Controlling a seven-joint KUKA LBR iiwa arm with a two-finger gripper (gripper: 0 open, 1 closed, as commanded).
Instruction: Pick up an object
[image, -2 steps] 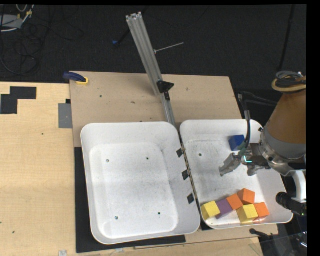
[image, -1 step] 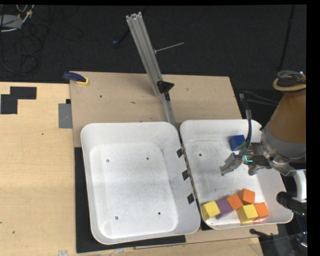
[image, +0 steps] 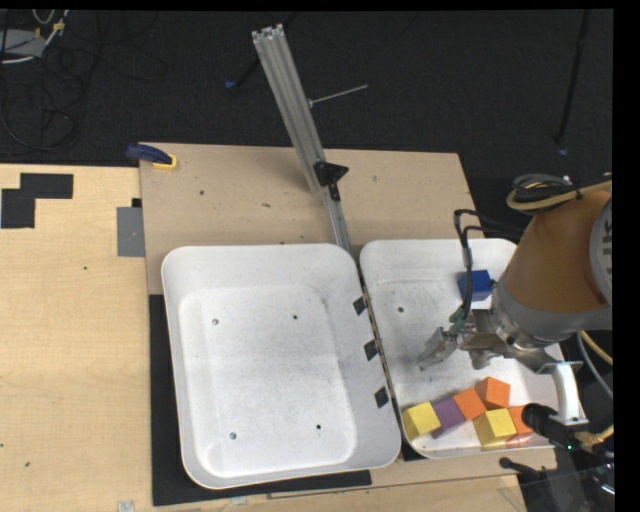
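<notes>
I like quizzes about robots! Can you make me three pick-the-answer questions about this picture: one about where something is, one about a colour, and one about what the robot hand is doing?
1. Where are the toy blocks?
A. In the left bin
B. In the right bin
C. On the wooden bench

2. What colour is the block sitting alone by the far side of its bin?
A. Blue
B. Yellow
C. Green

3. What is the gripper doing?
A. Lifting a yellow block high
B. Hanging low over bare bin floor, nothing between its fingers
C. Resting in the left bin

Answers:
1. B, the blocks huddle at the near edge of the right bin.
2. A, the blue block sits apart from the others.
3. B, the gripper is over white floor, away from every block.
</notes>
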